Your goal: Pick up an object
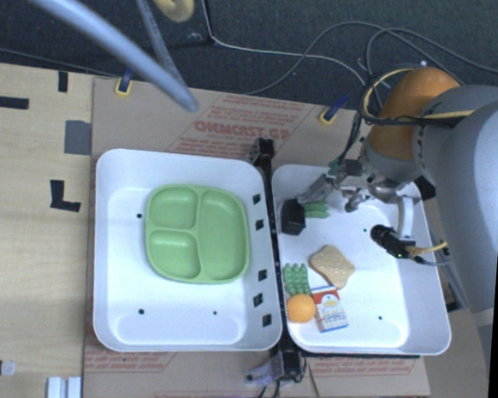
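My gripper (303, 208) hangs low over the upper left corner of the right bin (393, 325), close to the divider between the bins. A small green object (318, 211) lies right beside its black tip, touching or nearly touching it; I cannot tell whether it is held. Further down the same bin lie a tan bread slice (331, 265), a green ridged piece (294, 277), an orange ball (300, 308) and a small red, white and blue carton (333, 313).
The left bin (111, 312) holds a green divided plate (199, 233). The grey arm with its orange band (416, 95) fills the upper right, and cables run over the right bin's top edge. A grey pole (91, 27) crosses the upper left.
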`<state>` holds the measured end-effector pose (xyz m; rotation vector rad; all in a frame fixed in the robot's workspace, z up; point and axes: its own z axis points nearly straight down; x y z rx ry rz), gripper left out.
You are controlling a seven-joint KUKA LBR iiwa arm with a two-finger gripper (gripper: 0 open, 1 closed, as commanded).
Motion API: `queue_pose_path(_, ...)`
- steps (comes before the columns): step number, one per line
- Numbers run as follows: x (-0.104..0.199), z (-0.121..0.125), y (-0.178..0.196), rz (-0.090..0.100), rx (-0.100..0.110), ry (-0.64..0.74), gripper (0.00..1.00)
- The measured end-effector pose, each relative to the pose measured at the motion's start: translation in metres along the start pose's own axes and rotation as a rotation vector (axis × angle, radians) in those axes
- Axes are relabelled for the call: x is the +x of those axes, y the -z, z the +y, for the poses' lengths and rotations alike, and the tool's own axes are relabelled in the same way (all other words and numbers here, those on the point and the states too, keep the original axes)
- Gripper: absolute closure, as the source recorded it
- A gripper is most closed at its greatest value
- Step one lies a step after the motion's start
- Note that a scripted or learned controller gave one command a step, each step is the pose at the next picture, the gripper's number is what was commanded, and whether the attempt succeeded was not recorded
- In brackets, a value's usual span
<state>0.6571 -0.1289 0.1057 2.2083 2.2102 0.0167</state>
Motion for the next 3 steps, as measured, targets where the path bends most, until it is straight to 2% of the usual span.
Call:
queue_pose_path(1,0.002,-0.001,0.006,0.002,0.004,0.002,1.0)
queue_pose_path(2,-0.002,0.007,0.067,0.004,0.017,0.001,1.0)
queue_pose_path(3,-0.003,0.003,0.111,0.004,0.017,0.0,1.0)
